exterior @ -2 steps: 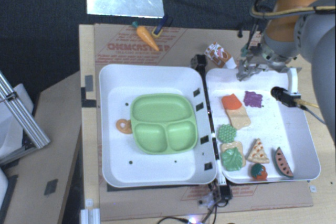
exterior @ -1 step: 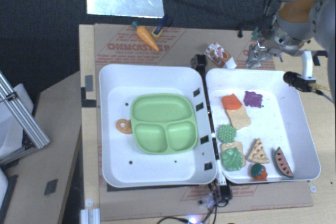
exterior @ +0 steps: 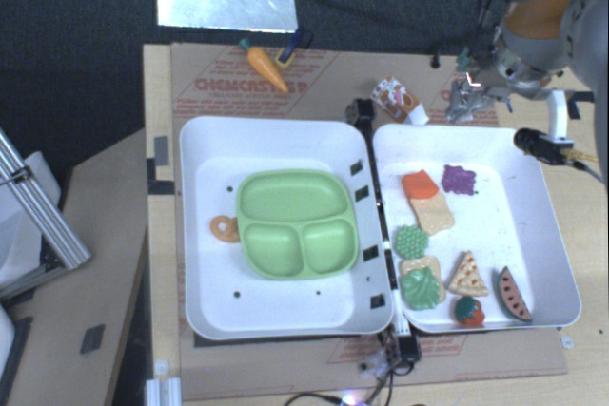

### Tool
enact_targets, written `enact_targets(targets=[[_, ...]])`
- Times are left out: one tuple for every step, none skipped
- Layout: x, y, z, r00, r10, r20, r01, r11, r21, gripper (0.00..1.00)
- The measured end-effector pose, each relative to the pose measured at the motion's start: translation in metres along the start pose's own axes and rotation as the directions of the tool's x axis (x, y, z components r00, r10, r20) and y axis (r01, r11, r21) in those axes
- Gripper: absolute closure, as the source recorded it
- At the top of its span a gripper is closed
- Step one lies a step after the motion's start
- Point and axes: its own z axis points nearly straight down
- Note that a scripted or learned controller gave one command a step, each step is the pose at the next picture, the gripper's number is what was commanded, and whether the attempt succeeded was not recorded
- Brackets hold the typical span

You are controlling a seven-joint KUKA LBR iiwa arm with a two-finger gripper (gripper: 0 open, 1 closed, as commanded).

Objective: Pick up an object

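Toy foods, among them a red watermelon slice (exterior: 515, 293) and a pizza wedge (exterior: 466, 275), are seen in the lower right white bin (exterior: 552, 233). Beyond its upper edge, the end effector (exterior: 463, 102) is poised; its spread cannot be told.

The right bin (exterior: 542, 204) holds toy foods lying flat: an orange block (exterior: 419, 184) touching a tan bread slice (exterior: 435, 214), a purple cluster (exterior: 459, 179), a green broccoli (exterior: 411, 241), a lettuce leaf (exterior: 420, 287), a pizza wedge (exterior: 467, 275), a strawberry (exterior: 467, 310) and a watermelon slice (exterior: 515, 293).
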Motion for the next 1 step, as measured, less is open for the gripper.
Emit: enact_targets(targets=[[0.034,-0.0384,-0.0111,1.0,-0.001,-0.001,0.001,1.0,0.003,1.0]])
